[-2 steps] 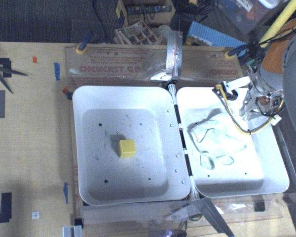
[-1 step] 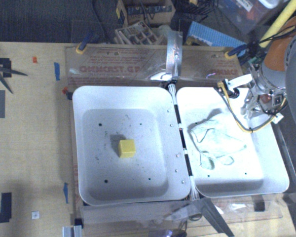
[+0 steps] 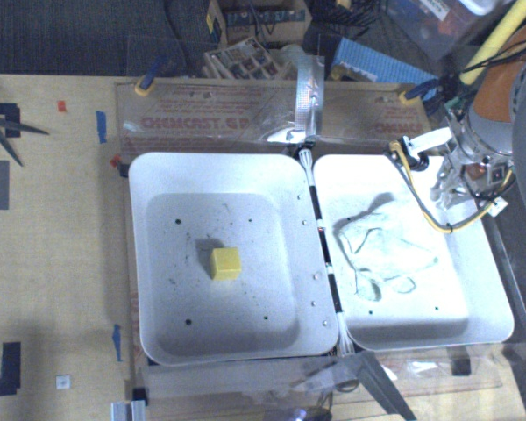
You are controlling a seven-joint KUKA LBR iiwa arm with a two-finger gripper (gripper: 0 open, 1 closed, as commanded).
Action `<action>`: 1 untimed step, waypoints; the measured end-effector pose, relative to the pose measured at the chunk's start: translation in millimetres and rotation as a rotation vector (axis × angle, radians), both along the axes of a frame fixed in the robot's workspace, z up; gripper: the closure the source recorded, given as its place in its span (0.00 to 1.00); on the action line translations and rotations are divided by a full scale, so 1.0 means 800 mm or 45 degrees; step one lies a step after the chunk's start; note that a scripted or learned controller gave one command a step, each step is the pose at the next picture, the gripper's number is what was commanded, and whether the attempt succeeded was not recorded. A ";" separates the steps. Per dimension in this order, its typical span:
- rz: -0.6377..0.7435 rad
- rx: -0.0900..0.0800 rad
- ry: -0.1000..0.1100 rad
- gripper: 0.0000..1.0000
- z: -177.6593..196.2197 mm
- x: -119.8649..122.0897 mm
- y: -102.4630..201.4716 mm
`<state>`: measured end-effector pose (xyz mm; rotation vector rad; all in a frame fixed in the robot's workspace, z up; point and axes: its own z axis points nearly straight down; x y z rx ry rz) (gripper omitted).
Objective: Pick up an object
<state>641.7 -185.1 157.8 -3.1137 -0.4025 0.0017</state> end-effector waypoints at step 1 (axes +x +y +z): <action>0.230 0.002 0.003 1.00 -0.033 0.010 0.050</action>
